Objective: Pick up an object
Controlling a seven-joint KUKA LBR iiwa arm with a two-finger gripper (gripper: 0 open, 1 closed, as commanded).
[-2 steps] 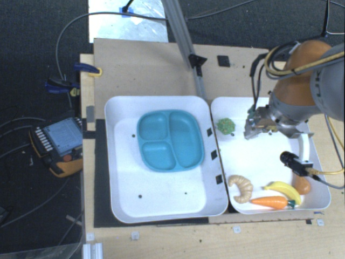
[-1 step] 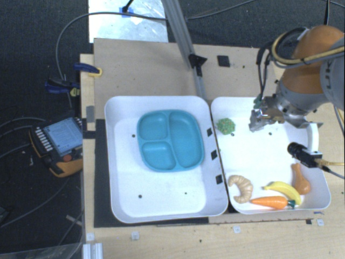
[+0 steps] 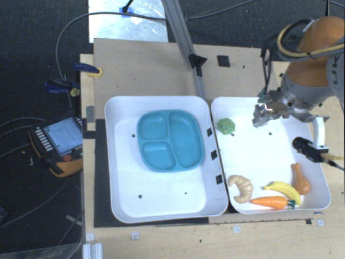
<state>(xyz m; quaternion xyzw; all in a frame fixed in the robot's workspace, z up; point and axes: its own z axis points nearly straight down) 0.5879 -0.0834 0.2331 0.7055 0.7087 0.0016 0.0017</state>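
**Operator:** What is hard to read here?

**Spotter:** Your hand (image 3: 262, 117) hangs over the back half of the right bin (image 3: 253, 155). You see it from above and its own body hides the underside, so you cannot tell whether it is apart or together. The arm (image 3: 318, 42) is cut off at the picture's right edge.

**Operator:** And the things to pick?

**Spotter:** All are in your right bin. A small green tuft (image 3: 226, 125) lies near the back left corner, just left of the hand and apart from it. A croissant (image 3: 241, 188), a carrot (image 3: 269, 202) and a banana (image 3: 282, 189) crowd the front wall. The carrot and banana touch, and the carrot covers part of the banana. An orange drumstick-shaped piece (image 3: 301, 179) sits near the right wall.

**Operator:** Where is there room?

**Spotter:** You have open white floor across the middle of the right bin. In the left bin (image 3: 124, 198), a blue divided plate (image 3: 171, 140) sits toward the back, with free floor in front of it. The counter (image 3: 145, 63) behind both bins is open.
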